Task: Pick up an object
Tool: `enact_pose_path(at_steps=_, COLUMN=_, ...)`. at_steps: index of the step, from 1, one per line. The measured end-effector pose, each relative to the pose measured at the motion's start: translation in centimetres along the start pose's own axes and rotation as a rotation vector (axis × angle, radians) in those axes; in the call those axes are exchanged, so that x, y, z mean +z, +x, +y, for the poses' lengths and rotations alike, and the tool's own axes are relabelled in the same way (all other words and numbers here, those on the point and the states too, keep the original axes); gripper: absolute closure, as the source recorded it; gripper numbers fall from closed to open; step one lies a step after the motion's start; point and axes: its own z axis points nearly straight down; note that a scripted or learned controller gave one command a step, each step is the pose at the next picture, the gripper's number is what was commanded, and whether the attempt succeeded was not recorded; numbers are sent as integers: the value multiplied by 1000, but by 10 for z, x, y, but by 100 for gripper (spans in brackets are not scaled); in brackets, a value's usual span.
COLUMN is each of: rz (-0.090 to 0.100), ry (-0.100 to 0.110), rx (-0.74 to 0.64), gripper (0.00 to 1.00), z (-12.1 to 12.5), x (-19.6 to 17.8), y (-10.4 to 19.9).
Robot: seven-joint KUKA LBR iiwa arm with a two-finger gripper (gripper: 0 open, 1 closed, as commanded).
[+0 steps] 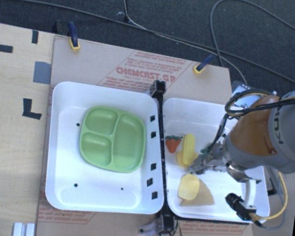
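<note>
Wooden desk [3,138] under two white bins, with the arm low over the right bin [192,111].

Taking the black divider [157,143] between the bins as landmark: a green sectioned plate [113,139] lies alone to its left, out of play. To its right, close by, sit a small red piece [173,143], a yellow corn-like piece [187,149] and a yellow wedge [189,187]. The claw [202,164] hangs just past the corn, likely placed to grab it; whether it is wide, narrow or gripping, I cannot tell.

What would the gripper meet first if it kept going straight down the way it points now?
Most likely the yellow corn-like piece or the pale yellow piece just beside the gripper in the right bin; depth is unclear from this slanted view.
</note>
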Motion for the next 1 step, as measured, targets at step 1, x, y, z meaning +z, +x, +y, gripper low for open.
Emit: enact_pose_path(at_steps=1, rz=-4, ry=8, rx=0, gripper=100, z=4, x=-57, y=10)
